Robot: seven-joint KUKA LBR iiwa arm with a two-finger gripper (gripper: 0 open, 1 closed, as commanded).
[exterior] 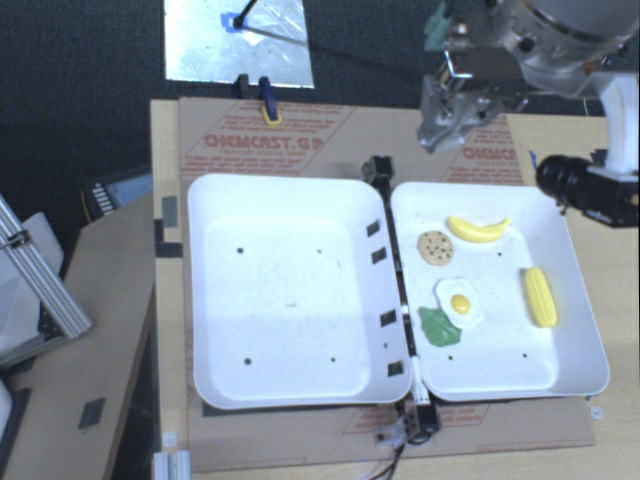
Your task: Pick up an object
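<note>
The gripper (450, 133) hangs above the desk (330, 138) beyond the right bin (575, 368); whether its fingers are released or clenched, I cannot tell. Below them lie a banana (477, 229), cookie (435, 248), fried egg (459, 302), lettuce leaf (438, 326) and corn cob (540, 296).

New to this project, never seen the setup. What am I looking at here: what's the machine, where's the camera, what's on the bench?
It is one robot arm, grey with an orange band, reaching in from the right. Its pincer hangs above the bench behind the bins, with nothing visibly between its fingers. The single camera is fixed above, looking down at a slant.

Two shallow white bins sit side by side. The right bin holds toy food: a banana, a cookie, a fried egg, a green leaf touching the egg, and a corn cob. The left bin sits beside it.

The job is to pick up one object; none has been picked yet.
</note>
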